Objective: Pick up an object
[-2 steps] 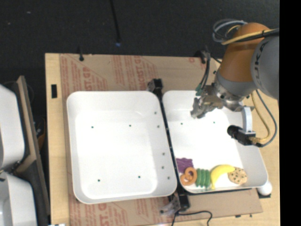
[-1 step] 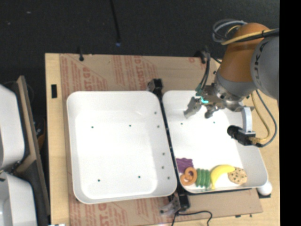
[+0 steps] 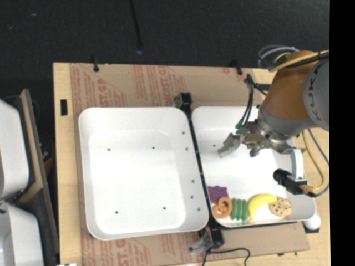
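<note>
Dark speckled floor (image 3: 166,21), wooden bench (image 3: 66,148) with printed cardboard sheet (image 3: 133,85), possibly white cabinets (image 3: 11,148) at left.

you see the gripper (image 3: 239,147) over the right bin (image 3: 222,121), fingers spread; toys line its near edge.

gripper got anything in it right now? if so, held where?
Nothing is held. The gripper hangs open over bare floor of the right white bin; the toy food, yellow banana included, lies along the near edge, apart from it.
</note>
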